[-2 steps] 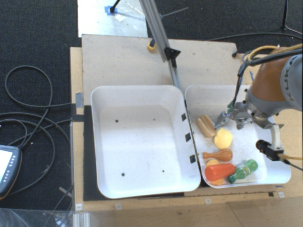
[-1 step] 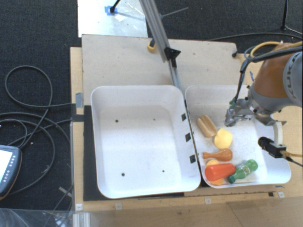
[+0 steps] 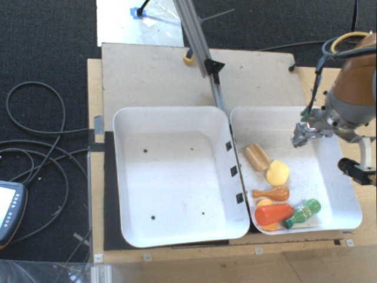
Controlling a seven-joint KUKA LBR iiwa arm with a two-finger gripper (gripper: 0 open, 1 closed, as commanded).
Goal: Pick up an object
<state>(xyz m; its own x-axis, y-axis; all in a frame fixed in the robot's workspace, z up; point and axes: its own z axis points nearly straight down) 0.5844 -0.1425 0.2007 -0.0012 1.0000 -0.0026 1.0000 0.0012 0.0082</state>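
The task names no particular object; five candidates lie loose in the right bin [image 3: 330, 217], at the lower right of the frame. Nearest the gripper is a tan bread roll [image 3: 257, 157], its long axis running from upper left to lower right. Just below and right of it sits a round yellow lemon [image 3: 278, 173], with no clear long axis. Below that lies an orange drumstick-shaped toy [image 3: 271, 193], its long axis nearly horizontal, the thin end pointing toward the left of the frame. At the bin's lower rim an orange-red carrot-like piece [image 3: 273, 213] lies roughly horizontal, and beside it a green bottle [image 3: 303, 212] is tilted, its cap end toward the lower left and its base toward the upper right.

The gripper [image 3: 301, 134] hangs over the upper part of the right bin, up and to the right of the roll and apart from every object. Whether the jaws are apart or together cannot be told at this size; nothing is seen between them.

Judged from this layout, no pick is done: choice of object, descent, closure and lift all remain. The left bin [image 3: 126, 158] occupies the frame's centre on the bench [image 3: 153, 75].
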